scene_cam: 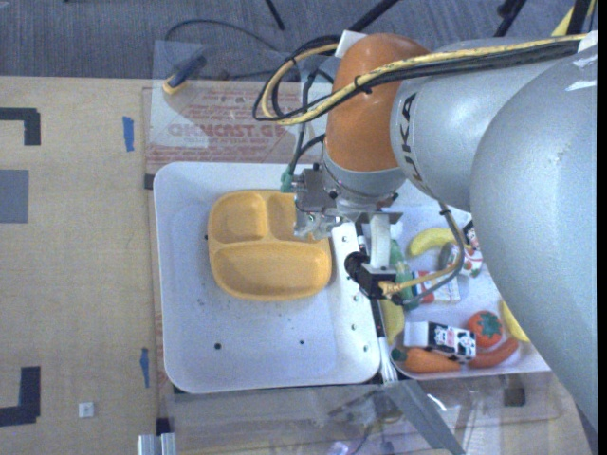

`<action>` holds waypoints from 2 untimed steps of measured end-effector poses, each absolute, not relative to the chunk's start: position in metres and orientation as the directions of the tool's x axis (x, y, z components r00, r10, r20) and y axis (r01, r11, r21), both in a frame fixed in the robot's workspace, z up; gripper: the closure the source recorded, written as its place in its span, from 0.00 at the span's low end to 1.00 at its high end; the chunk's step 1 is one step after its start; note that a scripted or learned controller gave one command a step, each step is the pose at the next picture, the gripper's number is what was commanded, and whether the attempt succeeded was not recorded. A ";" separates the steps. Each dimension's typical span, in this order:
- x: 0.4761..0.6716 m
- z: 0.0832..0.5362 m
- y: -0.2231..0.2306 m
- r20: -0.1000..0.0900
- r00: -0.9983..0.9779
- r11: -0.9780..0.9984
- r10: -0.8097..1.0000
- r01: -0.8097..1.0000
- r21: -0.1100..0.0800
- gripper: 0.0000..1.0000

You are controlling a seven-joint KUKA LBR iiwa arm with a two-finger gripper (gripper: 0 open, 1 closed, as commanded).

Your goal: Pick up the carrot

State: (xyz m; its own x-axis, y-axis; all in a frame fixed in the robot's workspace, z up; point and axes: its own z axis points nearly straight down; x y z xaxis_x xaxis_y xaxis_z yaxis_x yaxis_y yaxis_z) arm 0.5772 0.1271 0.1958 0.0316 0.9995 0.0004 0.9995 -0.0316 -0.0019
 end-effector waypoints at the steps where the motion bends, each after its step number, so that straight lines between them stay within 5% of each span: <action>1: 0.571 0.187 0.038 0.000 -0.062 0.062 0.998 0.998 -0.005 1.00; 2: 0.583 0.212 0.090 0.000 0.101 -0.101 0.995 0.995 0.002 1.00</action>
